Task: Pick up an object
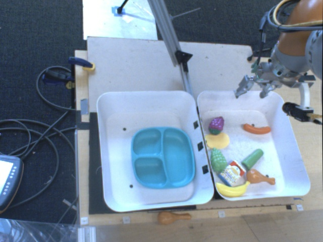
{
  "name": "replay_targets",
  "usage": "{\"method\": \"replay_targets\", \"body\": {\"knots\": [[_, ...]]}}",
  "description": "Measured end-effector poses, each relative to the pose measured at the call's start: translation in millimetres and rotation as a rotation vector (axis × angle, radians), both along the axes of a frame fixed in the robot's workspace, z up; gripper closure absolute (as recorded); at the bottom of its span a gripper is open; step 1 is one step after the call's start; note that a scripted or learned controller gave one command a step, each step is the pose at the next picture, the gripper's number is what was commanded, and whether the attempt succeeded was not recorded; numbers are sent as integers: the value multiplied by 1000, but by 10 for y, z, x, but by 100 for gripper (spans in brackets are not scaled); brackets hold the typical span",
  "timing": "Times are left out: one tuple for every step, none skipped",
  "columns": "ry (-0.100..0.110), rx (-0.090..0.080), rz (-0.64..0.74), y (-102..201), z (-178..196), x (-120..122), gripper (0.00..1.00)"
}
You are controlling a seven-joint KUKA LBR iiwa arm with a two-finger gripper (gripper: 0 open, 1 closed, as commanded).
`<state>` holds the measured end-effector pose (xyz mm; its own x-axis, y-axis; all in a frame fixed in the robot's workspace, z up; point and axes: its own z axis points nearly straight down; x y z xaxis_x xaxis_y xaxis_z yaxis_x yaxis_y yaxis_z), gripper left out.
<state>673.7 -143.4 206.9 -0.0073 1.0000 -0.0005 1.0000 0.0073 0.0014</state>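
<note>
My gripper [254, 87] hovers above the far edge of the right bin [291, 150], its two fingers spread open with nothing between them. Below it in that bin lie a purple grape bunch [216, 125], an orange hot dog [257, 129], a yellow slice [218, 141], a green bumpy fruit [218, 160], a green cucumber [252, 158], a small carton [232, 174], a drumstick [259, 177] and a banana [232, 189].
The left bin [116, 110] holds a blue divided plate [163, 157]. A grey pole [166, 24] slants across the bench to the bins' divider. An orange toy [173, 217] lies on the bench's front edge. Cables and clamps sit at the left.
</note>
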Motion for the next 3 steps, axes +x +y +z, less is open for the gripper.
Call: {"method": "replay_targets", "body": {"knots": [[0, -1, 1, -3, 0, -1, 0], [3, 0, 1, 20, -486, 98, 0], [6, 1, 0, 41, -1112, 75, 0]]}}
